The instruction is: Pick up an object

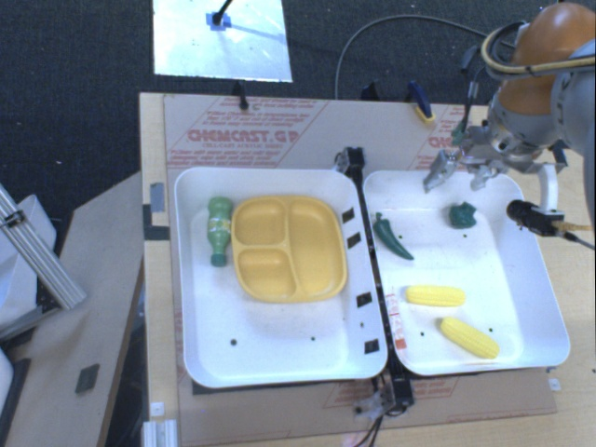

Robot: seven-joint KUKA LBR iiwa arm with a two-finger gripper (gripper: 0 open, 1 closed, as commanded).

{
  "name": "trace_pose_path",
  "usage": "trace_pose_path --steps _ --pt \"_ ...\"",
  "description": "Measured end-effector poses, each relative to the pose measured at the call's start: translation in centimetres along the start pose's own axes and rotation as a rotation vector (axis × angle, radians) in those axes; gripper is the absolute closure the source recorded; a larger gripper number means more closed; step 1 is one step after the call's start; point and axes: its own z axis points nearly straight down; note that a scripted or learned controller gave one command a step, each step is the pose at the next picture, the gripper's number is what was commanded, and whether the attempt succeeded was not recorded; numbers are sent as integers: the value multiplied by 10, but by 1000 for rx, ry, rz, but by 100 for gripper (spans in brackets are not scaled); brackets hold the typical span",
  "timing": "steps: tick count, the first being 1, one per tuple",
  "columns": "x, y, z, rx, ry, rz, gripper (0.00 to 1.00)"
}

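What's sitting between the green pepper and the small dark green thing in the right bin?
Nothing: in the camera view, bare white bin floor runs from the green pepper to the dark green object. The gripper hovers open above that stretch.

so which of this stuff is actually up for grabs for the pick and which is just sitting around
Candidates for the pick, in the right bin:
dark green lump, closest to the open gripper
green pepper
two yellow corn cobs

Lying about, in the left bin, away from the gripper:
yellow divided plate
green bottle
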Motion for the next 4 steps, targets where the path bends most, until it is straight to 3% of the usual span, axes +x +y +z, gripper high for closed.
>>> trace_pose_path --steps 1,3,4 --pt "1 2 -9 -13 -1 -2 0" --pt "0 -6 107 -10 -1 -2 0" --pt "0 -5 109 -13 -2 -3 0"
